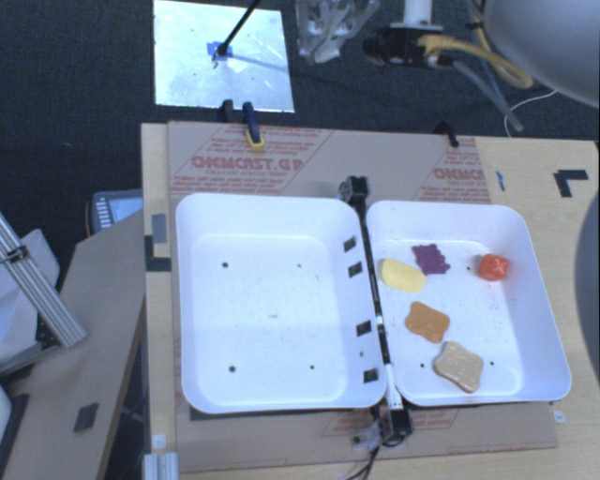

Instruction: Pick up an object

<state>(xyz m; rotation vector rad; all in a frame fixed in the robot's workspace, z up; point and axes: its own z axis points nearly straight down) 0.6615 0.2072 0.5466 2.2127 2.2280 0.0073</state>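
All five candidates for picking lie in the right bin (539, 309), which sits edge to edge with the left bin (202, 281) on the desk (572, 216); the shallow walls keep loose items from rolling away and give the overhead camera an unobstructed look at each. The yellow piece (402, 276) rests close to the divider between the bins, with the purple piece (430, 258) just beside it toward the back, the two near enough that a descent on one might nudge the other. The red-orange piece (493, 267) lies apart near the far wall, the orange piece (427, 322) sits mid-bin, and the tan piece (457, 366) lies toward the front (these last three have free space all round, so I judge them the easier targets). The gripper (330, 28) hangs high behind the bins at the top of the view, well apart from everything, likely parked there to leave the scene unblocked; whether it is released or clenched I cannot tell, as it is blurred and cut off. Nothing is between it and any item, so the pick has not yet begun.
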